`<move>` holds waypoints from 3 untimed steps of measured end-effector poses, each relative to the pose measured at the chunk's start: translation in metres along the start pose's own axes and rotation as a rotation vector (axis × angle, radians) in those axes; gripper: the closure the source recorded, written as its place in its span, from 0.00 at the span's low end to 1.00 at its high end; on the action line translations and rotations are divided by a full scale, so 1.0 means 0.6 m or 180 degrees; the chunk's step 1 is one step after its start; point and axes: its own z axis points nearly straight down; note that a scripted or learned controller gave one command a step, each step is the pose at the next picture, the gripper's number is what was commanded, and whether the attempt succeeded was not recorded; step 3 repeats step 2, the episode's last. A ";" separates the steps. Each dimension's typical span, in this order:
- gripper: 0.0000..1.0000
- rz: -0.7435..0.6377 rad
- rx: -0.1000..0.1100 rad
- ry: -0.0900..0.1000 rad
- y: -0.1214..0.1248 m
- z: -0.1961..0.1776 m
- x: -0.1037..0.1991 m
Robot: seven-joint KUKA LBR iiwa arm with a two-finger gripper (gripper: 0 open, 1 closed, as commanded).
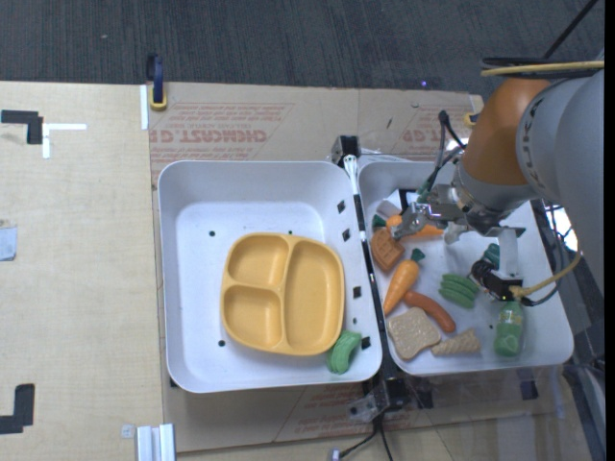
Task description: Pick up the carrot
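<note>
Green plastic pepper-like toy (344,351) sits at 5 o'clock of the yellow three-compartment plate (284,294) in the left white bin (183,277). Orange plastic carrot with green top (402,282) lies tilted at the right white bin's (548,339) left side, just beside a red sausage toy (429,309) and a toast slice (413,332). Fingers (419,221) hover at the carrot's 12 o'clock; open or closed: can't tell.

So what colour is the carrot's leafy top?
Green, on an orange body: the carrot lies in the right bin, seen best in the camera view.
</note>
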 end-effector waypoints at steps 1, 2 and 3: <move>0.00 0.0758 0.0047 0.0000 0.078 0.012 -0.012; 1.00 0.0736 0.0050 -0.0010 0.079 -0.003 -0.011; 1.00 0.0736 0.0050 -0.0010 0.079 -0.003 -0.011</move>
